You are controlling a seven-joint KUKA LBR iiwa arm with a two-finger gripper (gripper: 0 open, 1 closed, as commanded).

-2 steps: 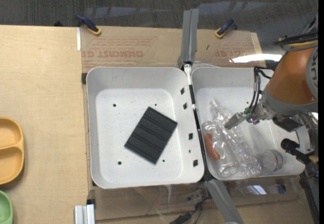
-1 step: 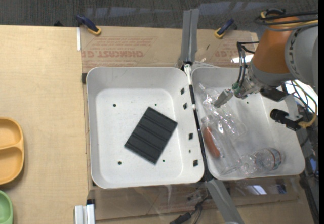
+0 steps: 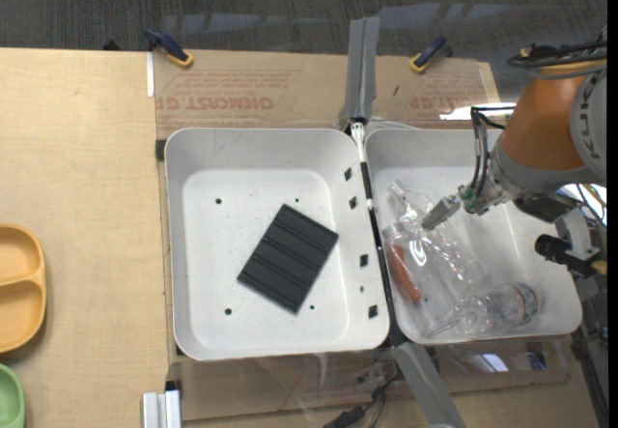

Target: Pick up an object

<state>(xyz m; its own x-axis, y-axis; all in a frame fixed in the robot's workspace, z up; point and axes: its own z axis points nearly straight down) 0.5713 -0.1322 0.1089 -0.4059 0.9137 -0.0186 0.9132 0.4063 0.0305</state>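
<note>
Hovering over the right bin (image 3: 555, 320), lining up a pick.
My gripper (image 3: 436, 214) sits above the crinkled clear plastic (image 3: 439, 262); jaw state I can't tell, so I descend slowly toward six o'clock.

You have a flat black ribbed rectangular slab (image 3: 289, 257) lying tilted on the floor of the left shallow white bin (image 3: 193, 185). In the right shallow white bin (image 3: 560, 320) lie crumpled clear plastic packaging (image 3: 435, 257), a slim orange-red stick (image 3: 405, 278) by the left wall, and a clear plastic bottle (image 3: 492, 307) on its side.
</note>
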